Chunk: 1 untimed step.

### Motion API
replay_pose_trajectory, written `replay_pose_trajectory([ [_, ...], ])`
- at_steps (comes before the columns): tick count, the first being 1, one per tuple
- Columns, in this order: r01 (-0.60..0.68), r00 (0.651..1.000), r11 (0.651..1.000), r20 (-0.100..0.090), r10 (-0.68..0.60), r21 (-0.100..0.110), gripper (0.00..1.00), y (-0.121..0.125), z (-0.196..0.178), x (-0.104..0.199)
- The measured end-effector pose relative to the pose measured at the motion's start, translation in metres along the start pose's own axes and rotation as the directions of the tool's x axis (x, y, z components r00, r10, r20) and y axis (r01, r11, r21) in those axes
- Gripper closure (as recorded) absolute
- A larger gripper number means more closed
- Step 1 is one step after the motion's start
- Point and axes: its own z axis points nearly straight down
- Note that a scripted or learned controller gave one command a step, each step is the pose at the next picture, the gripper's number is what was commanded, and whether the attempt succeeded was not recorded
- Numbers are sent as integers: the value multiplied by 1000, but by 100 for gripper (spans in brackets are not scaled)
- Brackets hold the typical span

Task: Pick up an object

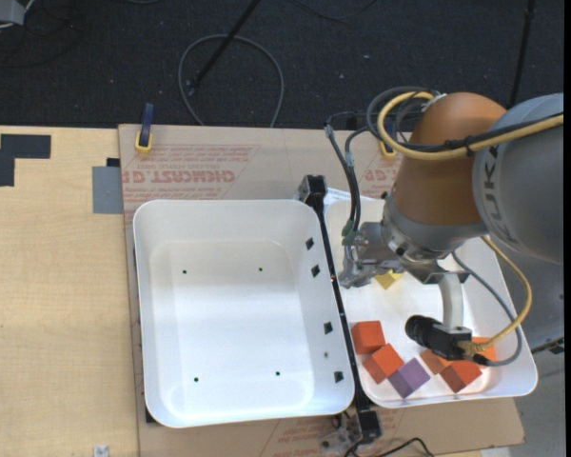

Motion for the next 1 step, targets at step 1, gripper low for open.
replay_pose_trajectory([
  [1,-1,1000,1000,1,1,0,100,-11,10,52],
])
